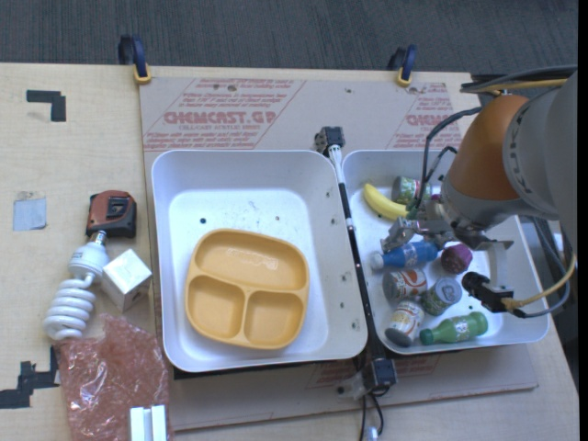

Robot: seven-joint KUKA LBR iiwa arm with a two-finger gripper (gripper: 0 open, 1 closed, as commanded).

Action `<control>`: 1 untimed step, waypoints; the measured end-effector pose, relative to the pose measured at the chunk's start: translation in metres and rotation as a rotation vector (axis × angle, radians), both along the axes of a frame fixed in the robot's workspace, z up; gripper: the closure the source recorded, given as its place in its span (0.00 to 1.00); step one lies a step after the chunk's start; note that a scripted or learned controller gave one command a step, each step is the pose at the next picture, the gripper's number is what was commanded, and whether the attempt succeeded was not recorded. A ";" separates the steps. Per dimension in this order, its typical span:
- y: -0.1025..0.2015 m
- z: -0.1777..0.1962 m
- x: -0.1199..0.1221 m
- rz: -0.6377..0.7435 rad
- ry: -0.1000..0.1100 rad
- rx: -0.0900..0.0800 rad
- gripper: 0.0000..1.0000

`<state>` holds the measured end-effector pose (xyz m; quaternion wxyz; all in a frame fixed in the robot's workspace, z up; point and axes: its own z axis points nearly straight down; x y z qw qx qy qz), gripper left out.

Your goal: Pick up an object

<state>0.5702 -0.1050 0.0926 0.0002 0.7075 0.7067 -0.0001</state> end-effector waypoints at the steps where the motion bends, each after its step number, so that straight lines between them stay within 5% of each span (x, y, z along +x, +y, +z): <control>1: -0.001 0.010 0.001 0.001 -0.002 -0.001 1.00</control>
